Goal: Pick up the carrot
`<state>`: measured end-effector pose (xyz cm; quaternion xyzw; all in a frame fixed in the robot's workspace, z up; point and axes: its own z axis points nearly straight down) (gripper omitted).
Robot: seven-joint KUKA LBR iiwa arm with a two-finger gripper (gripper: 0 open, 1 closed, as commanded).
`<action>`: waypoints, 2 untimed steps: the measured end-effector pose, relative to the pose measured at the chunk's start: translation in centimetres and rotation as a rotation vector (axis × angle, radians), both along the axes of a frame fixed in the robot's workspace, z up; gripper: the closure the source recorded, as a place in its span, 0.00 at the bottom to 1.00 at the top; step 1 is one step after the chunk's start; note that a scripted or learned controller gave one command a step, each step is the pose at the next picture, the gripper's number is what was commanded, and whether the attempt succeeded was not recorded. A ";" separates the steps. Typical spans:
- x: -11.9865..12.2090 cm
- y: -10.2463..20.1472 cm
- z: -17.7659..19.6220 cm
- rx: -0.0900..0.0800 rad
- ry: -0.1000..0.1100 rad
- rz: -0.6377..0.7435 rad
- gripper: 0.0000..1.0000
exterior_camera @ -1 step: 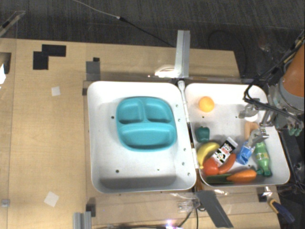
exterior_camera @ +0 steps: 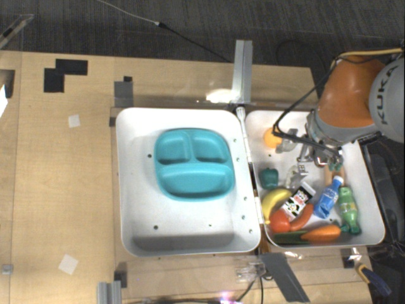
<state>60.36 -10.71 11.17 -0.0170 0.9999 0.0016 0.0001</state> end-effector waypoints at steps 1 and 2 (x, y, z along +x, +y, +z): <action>3.0 0.7 -2.1 -0.004 0.045 -0.247 0.00; 5.8 -3.0 -2.3 -0.004 0.003 -0.347 0.00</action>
